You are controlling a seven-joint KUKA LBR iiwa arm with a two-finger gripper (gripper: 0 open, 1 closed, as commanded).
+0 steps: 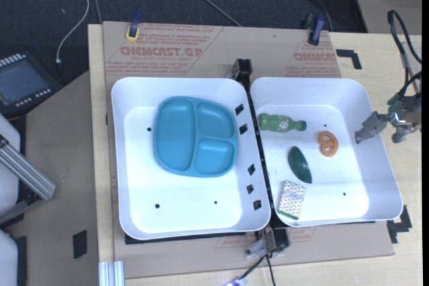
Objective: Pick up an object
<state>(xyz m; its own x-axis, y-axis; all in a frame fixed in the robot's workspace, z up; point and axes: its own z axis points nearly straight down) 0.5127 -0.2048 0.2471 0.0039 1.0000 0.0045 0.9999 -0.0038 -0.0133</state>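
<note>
in the right bin we see a green bottle near its left wall, a pretzel in the middle, a dark green leaf-shaped piece below, and a patterned packet on the near edge. free floor remains toward the right wall. the gripper hangs over the right rim; we cannot tell its opening, and nothing is seen in it. the left bin carries a blue divided plate.

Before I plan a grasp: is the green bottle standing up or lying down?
Lying down. The green bottle rests on its side on the floor of the right bin, its long axis running across the view, cap end pointing right.
</note>
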